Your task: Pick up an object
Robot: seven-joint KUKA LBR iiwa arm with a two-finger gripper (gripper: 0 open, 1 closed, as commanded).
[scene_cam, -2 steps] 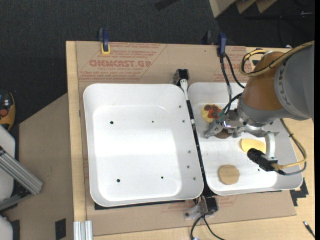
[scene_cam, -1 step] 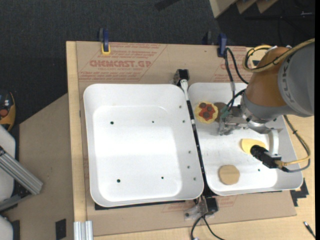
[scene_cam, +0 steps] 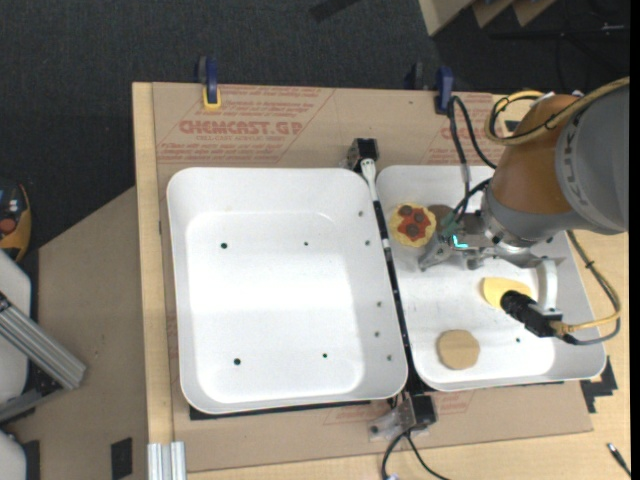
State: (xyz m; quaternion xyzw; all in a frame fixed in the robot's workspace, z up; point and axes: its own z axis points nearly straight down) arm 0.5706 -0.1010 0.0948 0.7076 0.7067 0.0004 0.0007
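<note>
The gripper [scene_cam: 437, 255] hangs low in the right bin [scene_cam: 570, 363], just beside a little toy pizza [scene_cam: 413, 224]. The pizza sits right at the tips of the fingers, on the side away from the arm. I cannot tell if the fingers are wide or narrow, because the wrist hides them and the tips are too small to see.

The pizza looks light and stiff, like hard plastic. It is flat and low, so I think it can slip out easily. The best place to take hold looks like its 2 round edges, with 1 finger on each side.

The pizza is round, with a tan crust, red sauce and dark spots on top.

2 more things lie in the same bin. A yellow piece [scene_cam: 500, 290] is near the fingers, under the arm. A tan round cookie [scene_cam: 458, 349] lies farther off, toward the front wall. Both look light too. The left bin [scene_cam: 200, 203] sits well apart from the fingers.
</note>
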